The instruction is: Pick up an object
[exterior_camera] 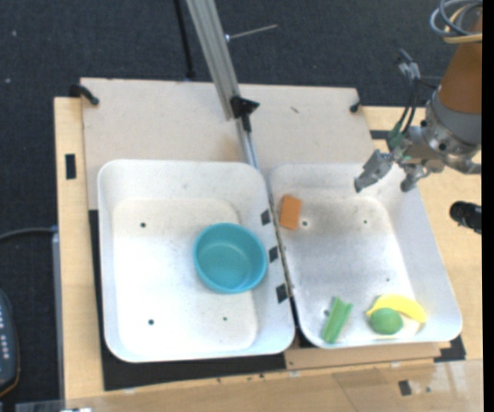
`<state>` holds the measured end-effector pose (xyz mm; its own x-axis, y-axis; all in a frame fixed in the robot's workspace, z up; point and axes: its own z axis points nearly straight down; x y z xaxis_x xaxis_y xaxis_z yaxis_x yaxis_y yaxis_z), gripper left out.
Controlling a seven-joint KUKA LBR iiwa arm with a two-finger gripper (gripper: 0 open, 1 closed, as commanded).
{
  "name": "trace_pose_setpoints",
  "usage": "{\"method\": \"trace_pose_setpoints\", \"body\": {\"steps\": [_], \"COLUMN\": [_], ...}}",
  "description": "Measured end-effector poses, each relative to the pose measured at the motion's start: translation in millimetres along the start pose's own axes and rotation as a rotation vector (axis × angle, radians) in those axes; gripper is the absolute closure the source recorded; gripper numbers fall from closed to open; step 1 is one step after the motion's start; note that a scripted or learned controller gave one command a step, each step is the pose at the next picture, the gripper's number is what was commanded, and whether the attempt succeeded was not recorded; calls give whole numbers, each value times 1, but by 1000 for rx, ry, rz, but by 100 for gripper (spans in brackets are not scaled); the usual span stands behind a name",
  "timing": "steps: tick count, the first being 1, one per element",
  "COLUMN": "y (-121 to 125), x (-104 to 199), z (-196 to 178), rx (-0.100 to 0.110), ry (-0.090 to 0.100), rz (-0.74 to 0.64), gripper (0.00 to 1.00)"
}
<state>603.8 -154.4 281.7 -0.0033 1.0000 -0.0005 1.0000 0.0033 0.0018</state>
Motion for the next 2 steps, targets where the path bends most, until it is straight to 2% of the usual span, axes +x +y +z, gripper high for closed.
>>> {"method": "trace_pose_setpoints", "body": {"steps": [1, 2], "y": [0, -2], "x": [0, 0], "z": [0, 42], "rx": [0, 4], "ry": [0, -2], "rz": [0, 4], "gripper": [0, 0]}}
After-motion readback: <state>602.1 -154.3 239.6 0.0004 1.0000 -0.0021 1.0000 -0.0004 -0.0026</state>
